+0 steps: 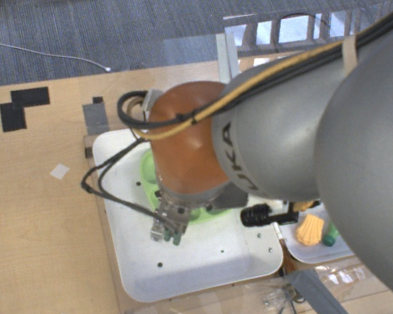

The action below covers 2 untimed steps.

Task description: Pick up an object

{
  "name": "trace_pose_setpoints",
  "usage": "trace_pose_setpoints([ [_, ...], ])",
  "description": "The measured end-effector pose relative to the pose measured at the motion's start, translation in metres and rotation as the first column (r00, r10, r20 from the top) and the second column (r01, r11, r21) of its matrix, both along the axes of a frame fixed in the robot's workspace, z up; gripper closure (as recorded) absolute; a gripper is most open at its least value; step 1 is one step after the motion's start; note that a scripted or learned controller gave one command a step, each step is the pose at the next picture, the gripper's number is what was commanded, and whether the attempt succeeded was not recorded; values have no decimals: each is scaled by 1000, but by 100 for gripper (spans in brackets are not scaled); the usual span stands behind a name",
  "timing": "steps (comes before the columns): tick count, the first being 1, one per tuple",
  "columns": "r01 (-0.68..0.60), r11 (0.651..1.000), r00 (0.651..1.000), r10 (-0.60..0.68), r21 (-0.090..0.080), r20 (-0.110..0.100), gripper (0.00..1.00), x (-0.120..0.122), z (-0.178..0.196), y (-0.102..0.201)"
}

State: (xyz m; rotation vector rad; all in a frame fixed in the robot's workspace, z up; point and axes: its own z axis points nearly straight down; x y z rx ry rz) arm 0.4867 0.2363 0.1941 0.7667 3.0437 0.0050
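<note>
Grey arm [291, 136] reads "UKA" (partly hidden) above gripper [166, 229].

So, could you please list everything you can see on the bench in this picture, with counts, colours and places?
shallow white plastic bin: two, white; left one under the arm, right one mostly hidden by it
flat light green object: one, green; left bin, partly hidden under the wrist
yellow ridged object: one, yellow; right bin
small dark green object: one, green; right bin, beside the yellow one
wooden bench top: one, tan; bears black patches at upper left
grey arm: one, grey with orange band; enters from the right
gripper: one, grey; over the left bin
</note>
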Motion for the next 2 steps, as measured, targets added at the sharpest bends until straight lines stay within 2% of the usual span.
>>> trace_pose_setpoints([
  [1,-319,948,948,319,-2,1,100,1,-24,-1],
  [2,346,938,938,-346,1,1,100,1,13,-1],
])
